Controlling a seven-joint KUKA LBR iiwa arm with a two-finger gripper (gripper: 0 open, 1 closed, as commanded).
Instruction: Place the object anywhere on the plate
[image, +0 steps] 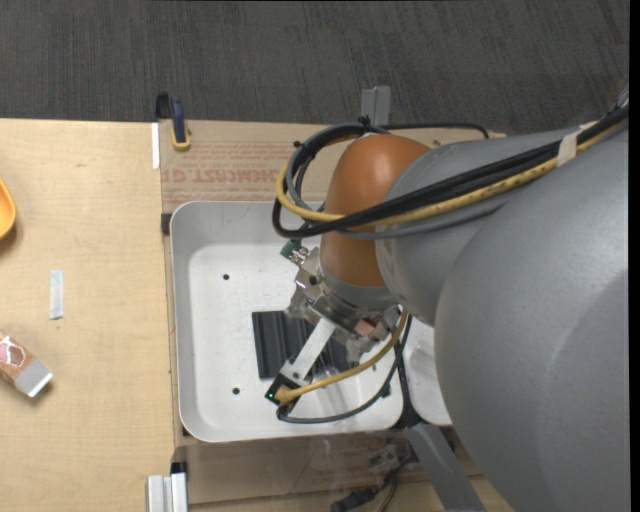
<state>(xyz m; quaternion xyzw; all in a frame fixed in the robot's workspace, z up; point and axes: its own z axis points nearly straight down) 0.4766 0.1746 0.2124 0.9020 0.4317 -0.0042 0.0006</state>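
Note:
My gripper (336, 322) hangs low over the right half of the left white bin (205, 300). It sits under the orange wrist band (365, 200) and the big grey arm (520, 300), which cover it from above. The arm hides most of the right-hand bin (428, 392), of which a white corner shows. The bare floor of the left bin shows two small dark dots.
On the wooden bench left of the bins lie a small grey strip (56, 295) and a wrapped packet (22, 365). An orange thing (5, 210) pokes in at the left edge. A blue clamp (176, 122) stands at the bin's far left corner.

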